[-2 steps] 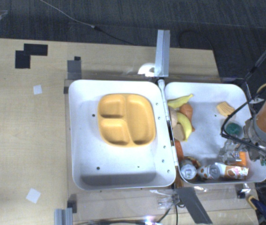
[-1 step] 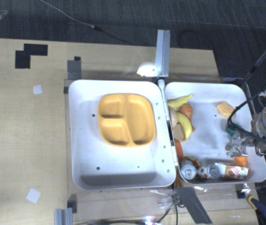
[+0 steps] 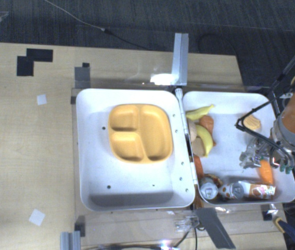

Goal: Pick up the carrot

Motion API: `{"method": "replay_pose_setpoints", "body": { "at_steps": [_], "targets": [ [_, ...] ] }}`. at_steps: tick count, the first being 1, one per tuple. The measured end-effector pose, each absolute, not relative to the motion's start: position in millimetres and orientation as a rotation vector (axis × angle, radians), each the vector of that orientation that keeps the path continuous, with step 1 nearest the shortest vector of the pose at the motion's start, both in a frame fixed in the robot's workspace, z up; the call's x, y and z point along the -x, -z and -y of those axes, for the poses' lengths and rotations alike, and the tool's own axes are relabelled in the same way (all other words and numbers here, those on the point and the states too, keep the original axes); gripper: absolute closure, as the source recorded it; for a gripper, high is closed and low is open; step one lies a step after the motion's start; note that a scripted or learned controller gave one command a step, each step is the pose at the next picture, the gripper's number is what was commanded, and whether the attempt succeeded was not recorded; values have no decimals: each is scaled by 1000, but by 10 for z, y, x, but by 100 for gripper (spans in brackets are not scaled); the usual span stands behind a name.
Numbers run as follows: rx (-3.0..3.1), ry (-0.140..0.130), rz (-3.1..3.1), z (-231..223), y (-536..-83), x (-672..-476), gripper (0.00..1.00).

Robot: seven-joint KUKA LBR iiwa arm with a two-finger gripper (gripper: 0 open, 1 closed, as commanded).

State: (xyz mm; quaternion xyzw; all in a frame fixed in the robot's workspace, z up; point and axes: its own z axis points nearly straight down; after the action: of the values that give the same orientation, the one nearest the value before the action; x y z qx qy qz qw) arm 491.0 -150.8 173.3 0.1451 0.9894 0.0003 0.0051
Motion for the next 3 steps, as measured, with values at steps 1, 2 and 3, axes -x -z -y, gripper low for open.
{"method": "replay_pose_setpoints", "body": {
  "at_steps": [1, 2, 3],
  "targets": [
    [-1166, -4, -2907, 1340, -2176, -5111, 100],
    [-839, -3, -3022, 998, -1832, -4888, 100],
    [-711, 1, -3056, 1605, -1248, -5083, 100]
  ]
}}
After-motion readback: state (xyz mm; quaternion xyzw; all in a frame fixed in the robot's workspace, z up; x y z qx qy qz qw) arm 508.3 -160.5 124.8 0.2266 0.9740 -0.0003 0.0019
